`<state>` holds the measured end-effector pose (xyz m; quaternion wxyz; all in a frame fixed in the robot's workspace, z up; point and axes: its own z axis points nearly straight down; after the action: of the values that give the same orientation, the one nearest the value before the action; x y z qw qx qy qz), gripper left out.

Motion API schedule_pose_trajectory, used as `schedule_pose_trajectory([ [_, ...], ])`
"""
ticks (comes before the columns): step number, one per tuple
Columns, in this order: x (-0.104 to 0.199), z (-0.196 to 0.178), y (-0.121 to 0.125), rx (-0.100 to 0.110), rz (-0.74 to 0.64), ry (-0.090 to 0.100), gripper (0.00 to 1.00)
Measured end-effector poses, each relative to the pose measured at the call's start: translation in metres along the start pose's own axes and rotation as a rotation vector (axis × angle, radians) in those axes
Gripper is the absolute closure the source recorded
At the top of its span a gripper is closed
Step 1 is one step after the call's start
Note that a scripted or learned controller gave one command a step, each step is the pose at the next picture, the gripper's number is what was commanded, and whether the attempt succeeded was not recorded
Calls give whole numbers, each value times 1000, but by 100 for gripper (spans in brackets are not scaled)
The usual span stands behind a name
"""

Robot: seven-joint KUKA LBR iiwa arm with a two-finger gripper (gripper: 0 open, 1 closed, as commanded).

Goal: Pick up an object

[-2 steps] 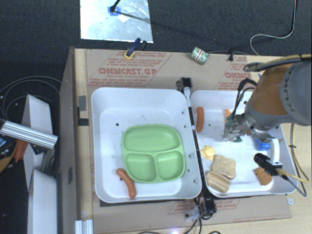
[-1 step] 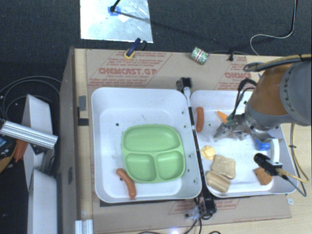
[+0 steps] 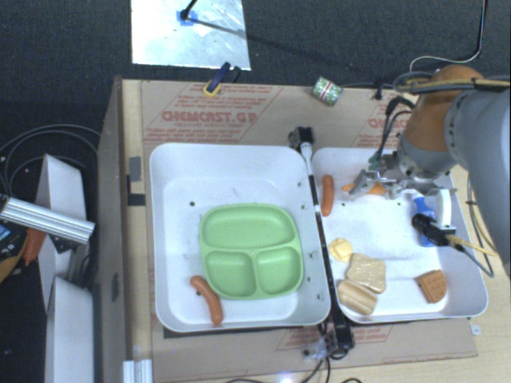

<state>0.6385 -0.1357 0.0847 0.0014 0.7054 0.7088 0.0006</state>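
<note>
Gripper (image 3: 375,180) of the grey arm sat low in the upper part of the right white bin (image 3: 471,294), right of centre frame; whether its fingers stood wide or narrow could not be told. Small orange piece (image 3: 351,187) lay touching or just beside its left tip, too small to identify. Orange-red sausage (image 3: 326,195) lay further left against the bin's left wall, long axis running top to bottom of frame. Judged nearest candidates: both lay leftward of the gripper. Lower frame: tan bread-like pieces (image 3: 366,274). Left bin: green divided tray (image 3: 251,250).
</note>
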Motion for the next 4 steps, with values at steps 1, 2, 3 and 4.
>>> schedule_pose_trajectory([
  [1, 18, 4, 24, 31, 7, 1, 0],
  [2, 9, -16, 27, 20, 4, 4, 0],
  [3, 0, 5, 24, 32, 5, 9, 0],
  [4, -2, 4, 24, 32, 4, 8, 0],
])
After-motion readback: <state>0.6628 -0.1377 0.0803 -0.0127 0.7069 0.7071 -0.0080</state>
